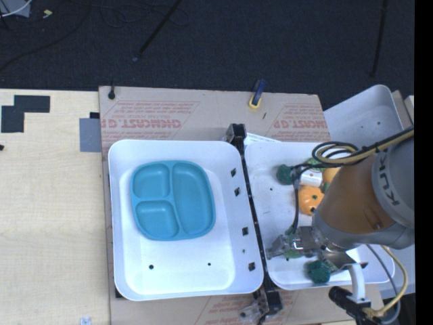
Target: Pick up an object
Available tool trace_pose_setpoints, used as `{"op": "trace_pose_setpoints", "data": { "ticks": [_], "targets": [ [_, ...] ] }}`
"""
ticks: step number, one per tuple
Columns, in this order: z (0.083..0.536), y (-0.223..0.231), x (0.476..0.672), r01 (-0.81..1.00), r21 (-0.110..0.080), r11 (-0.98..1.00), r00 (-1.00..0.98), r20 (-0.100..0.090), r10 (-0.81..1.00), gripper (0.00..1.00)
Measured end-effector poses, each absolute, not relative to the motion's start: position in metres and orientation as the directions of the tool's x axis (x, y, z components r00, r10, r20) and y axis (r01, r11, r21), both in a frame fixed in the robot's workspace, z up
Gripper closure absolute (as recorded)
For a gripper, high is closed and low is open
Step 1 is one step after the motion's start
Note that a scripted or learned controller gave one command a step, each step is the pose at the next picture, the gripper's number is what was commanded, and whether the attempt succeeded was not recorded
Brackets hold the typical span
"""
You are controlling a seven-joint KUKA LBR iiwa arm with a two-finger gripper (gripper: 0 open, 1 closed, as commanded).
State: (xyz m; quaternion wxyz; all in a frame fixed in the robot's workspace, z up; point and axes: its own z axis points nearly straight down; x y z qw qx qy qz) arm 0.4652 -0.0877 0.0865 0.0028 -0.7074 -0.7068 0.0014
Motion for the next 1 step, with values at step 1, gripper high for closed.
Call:
{"op": "trace_pose_setpoints", "data": {
  "ticks": [1],
  "targets": [
    [0.0978, -0.0895, 0.4656, 1.000, -0.005, -0.010, 0.010, 0.002, 1.000, 1.00]
  ]
}}
